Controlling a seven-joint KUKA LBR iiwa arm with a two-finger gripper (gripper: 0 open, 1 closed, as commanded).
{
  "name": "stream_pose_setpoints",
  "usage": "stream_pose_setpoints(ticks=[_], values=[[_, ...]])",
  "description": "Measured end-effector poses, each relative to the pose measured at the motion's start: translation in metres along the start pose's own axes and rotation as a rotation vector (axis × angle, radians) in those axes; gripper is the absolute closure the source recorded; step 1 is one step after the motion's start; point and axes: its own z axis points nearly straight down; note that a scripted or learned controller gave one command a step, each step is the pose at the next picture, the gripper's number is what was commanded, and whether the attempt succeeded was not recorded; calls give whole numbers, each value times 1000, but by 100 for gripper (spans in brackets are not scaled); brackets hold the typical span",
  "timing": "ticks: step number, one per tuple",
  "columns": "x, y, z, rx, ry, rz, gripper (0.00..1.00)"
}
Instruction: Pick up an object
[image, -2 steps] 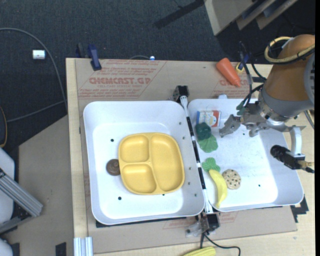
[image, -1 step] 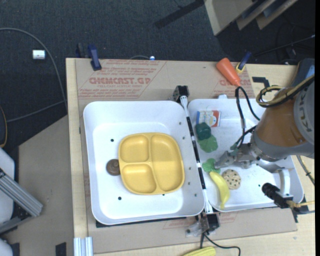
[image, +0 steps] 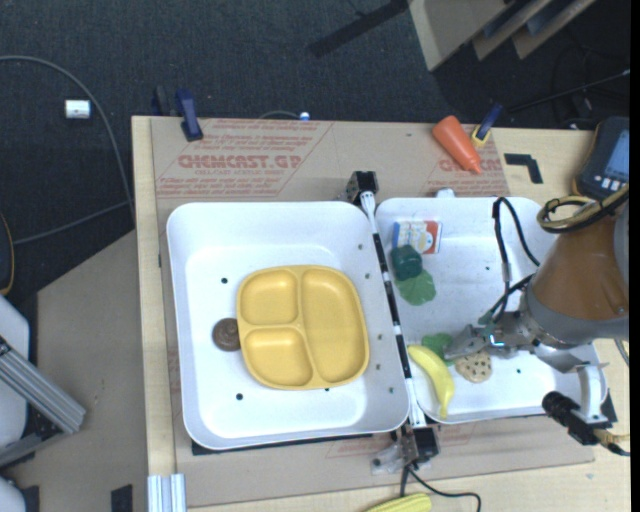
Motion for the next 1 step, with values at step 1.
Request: stream_pose_setpoints(ticks=[1], values=[[31, 71, 0, -3, 1, -3, 0]])
